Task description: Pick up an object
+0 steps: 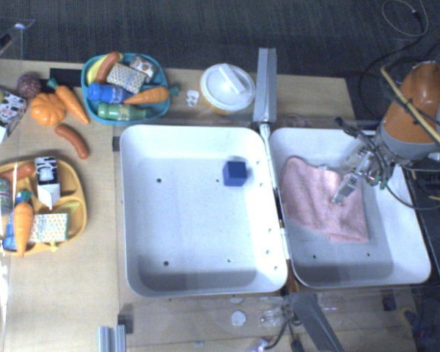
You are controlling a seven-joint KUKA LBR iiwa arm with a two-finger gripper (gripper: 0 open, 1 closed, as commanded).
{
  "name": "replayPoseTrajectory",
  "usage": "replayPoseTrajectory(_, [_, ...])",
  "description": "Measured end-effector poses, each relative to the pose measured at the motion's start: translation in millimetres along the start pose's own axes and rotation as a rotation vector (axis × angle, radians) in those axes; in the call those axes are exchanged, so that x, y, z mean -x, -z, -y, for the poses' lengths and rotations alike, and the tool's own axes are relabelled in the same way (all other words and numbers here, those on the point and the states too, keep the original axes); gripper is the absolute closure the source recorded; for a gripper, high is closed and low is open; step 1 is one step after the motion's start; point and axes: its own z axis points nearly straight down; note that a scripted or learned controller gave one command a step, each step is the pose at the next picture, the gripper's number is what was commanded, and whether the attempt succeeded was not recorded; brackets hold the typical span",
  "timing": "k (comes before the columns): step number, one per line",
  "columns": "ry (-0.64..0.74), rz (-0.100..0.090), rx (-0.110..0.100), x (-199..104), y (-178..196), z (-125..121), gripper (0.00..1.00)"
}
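A pink cloth [319,202] lies spread in the right bin [403,262], covering its left and middle floor. My gripper [349,183] reaches in from the right and hangs low over the cloth's upper right part, close to or touching it. A small blue cube [235,172] sits alone in the left bin [169,255], near its upper right corner and well apart from the gripper.
A blue bowl [103,112] of toy food and a white lidded tub [227,86] stand behind the left bin. A yellow plate [73,196] of toy food and loose toy vegetables [48,108] lie at the far left. Cables [425,189] trail at the right bin's edge.
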Motion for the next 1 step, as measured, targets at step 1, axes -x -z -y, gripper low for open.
replayPoseTrajectory(1, [0.153, 0.0, 0.0, -3.7, 0.0, -23.2, 0.0])
